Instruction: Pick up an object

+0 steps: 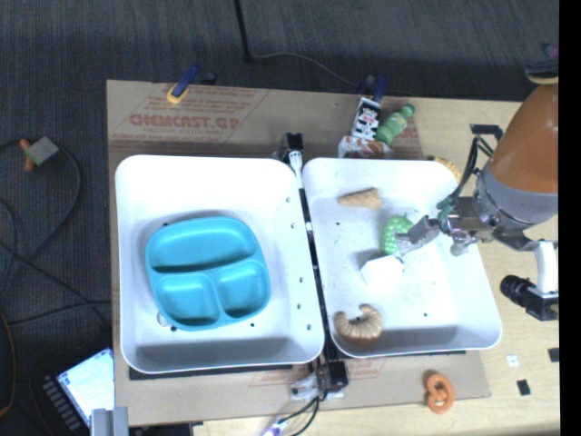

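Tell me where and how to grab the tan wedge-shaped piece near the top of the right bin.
Grip the tan wedge across its short width near the thicker left half, coming straight down from above. It lies flat on the right bin floor with its long axis running left to right and bare floor on both long sides, so fingers should fit there. The green object lies apart, below it.

The blue tray (208, 272) is taking up most of the left bin (136, 180). In the right bin (472, 321), a green toy (396, 232), white lump (383, 272) and brown pieces are crowding the middle, leaving its far corner open.
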`<move>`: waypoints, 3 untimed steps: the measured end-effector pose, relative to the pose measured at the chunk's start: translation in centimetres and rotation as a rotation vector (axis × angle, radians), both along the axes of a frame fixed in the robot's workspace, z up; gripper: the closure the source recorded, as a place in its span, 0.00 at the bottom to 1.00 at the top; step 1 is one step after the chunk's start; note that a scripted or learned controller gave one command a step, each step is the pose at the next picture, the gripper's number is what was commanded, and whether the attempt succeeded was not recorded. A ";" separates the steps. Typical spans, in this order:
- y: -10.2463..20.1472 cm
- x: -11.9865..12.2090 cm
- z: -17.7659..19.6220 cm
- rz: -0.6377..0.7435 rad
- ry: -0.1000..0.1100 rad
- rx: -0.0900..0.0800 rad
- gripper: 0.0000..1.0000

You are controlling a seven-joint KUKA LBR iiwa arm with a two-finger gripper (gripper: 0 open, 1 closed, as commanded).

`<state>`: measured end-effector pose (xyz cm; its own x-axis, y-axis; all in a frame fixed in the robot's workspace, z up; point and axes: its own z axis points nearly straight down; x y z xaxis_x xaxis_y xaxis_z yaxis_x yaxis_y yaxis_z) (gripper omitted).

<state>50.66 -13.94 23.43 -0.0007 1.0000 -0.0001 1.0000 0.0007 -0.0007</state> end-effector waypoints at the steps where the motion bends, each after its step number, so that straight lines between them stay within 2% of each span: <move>1: 2.5 4.9 -14.1 0.000 -0.001 0.000 0.00; 2: 2.4 4.9 -13.1 -0.001 -0.002 -0.001 1.00; 3: 0.8 15.2 -14.6 0.001 -0.004 -0.002 1.00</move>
<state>65.85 -13.17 8.79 -0.0013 1.0000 -0.0018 1.0000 0.0013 0.0031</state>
